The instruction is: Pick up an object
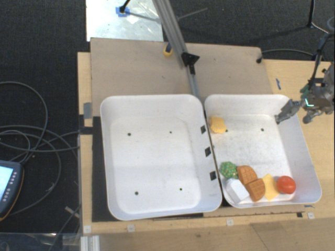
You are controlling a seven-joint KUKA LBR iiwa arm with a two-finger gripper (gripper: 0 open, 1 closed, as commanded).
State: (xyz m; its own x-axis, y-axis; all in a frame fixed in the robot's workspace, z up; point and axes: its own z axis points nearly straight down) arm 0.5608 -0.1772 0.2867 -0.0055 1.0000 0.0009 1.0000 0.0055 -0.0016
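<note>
The right bin [293, 140] holds several small food toys. A yellow piece [218, 124] lies near its back left corner. Along its front sit a green piece [228, 169], a white block [237, 190], two brown bread-like pieces [252, 181], a yellow wedge [270, 186] and a red tomato [286, 184]. My gripper [296, 113] hangs at the right bin's back right rim, well away from the toys. Its two grey fingers [285, 112] stand apart with nothing between them.
The left bin [112, 140] lies beside the right one, sharing a middle rim with black clips [207, 151]. A slanted grey pole [172, 25] crosses the brown board behind the bins. Cables and a tablet [8, 184] lie on the floor at left.
</note>
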